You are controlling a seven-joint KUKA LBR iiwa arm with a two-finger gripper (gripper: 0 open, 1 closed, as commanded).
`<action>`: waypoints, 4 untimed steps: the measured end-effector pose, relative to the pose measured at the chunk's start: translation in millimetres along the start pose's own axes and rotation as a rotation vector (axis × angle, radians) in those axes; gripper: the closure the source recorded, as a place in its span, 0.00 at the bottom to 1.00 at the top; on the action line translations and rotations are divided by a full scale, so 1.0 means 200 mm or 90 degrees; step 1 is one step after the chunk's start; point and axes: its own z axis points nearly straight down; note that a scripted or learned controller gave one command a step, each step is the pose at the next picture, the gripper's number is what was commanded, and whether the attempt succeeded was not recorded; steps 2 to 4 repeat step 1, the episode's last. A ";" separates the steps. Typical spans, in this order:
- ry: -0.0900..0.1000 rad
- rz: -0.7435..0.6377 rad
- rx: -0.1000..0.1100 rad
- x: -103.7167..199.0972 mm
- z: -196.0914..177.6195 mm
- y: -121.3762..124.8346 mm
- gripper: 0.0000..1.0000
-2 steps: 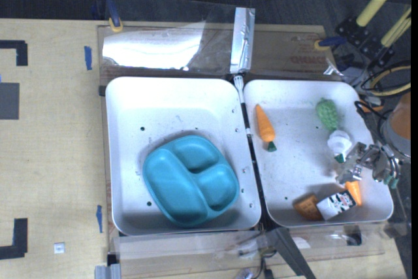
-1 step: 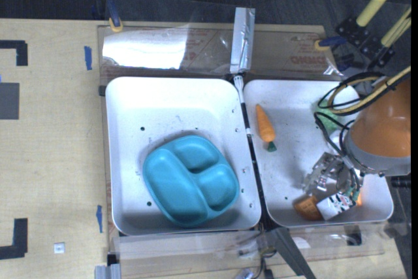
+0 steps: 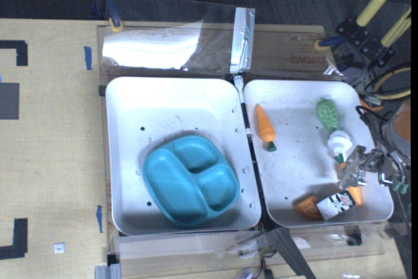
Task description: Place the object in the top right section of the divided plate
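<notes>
**Ana:** Pale wood bench (image 3: 52,160) with blue tape marks, dark carpet beyond it, and two white bins side by side. What sits in the left bin (image 3: 130,108)?

**Ben:** A blue divided plate (image 3: 189,178), turned at a slant, with one long section and two smaller ones. All three sections look bare.

**Ana:** And the right bin (image 3: 294,160)?

**Ben:** Several small things. A toy carrot (image 3: 264,126) lies near the bin's left wall, pointing up and down the view. A green bumpy object (image 3: 328,113) rests toward the far right corner. A small white object (image 3: 339,142) with a bit of green lies just below it. Along the near edge are a brown-orange piece (image 3: 305,207) and a small white-and-black packet (image 3: 339,202) with an orange end, touching or nearly touching each other.

**Ana:** Where is the gripper (image 3: 356,168)?

**Ben:** At the right side of that bin, low over its floor, between the white object and the packet. Which object is the task's own I cannot tell. The plate lies well apart from the gripper, in the other bin.

**Ana:** Open or closed?

**Ben:** I cannot tell; the metal parts blur together, and nothing is clearly held.
</notes>
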 end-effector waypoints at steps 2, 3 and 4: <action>0.003 -0.170 -0.001 -0.02 0.15 -0.08 1.00; 0.003 -0.170 -0.001 -0.02 0.15 -0.08 1.00; 0.003 -0.170 -0.001 -0.02 0.15 -0.08 1.00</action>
